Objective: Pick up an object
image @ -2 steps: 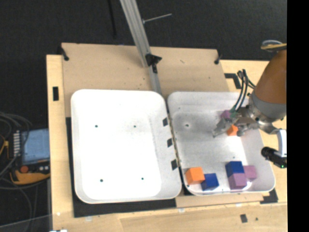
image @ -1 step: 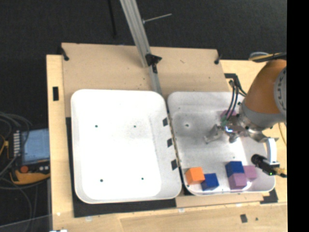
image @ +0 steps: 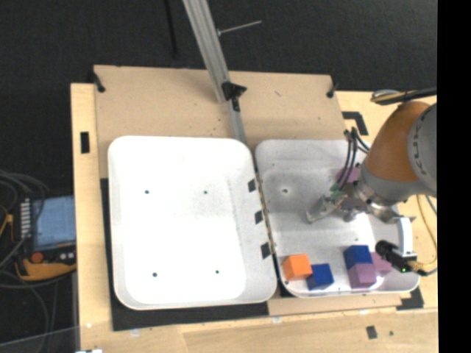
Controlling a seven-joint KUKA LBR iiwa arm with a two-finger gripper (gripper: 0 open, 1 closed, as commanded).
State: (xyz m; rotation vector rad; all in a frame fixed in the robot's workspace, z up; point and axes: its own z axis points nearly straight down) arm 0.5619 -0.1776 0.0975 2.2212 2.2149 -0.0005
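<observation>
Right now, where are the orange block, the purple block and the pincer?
orange block (image: 297, 265): camera view, on its top face.
purple block (image: 361, 274): camera view, on its top face.
pincer (image: 321, 210): camera view, at its fingertips.

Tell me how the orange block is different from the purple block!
The orange block is orange; the purple block is purple. The orange block sits nearer the middle wall between the two bins, while the purple block lies farther right, near the arm. The orange block touches a small blue block on its right; the purple block sits just below another blue block. Both are small blocks along the right bin's near edge.
</observation>
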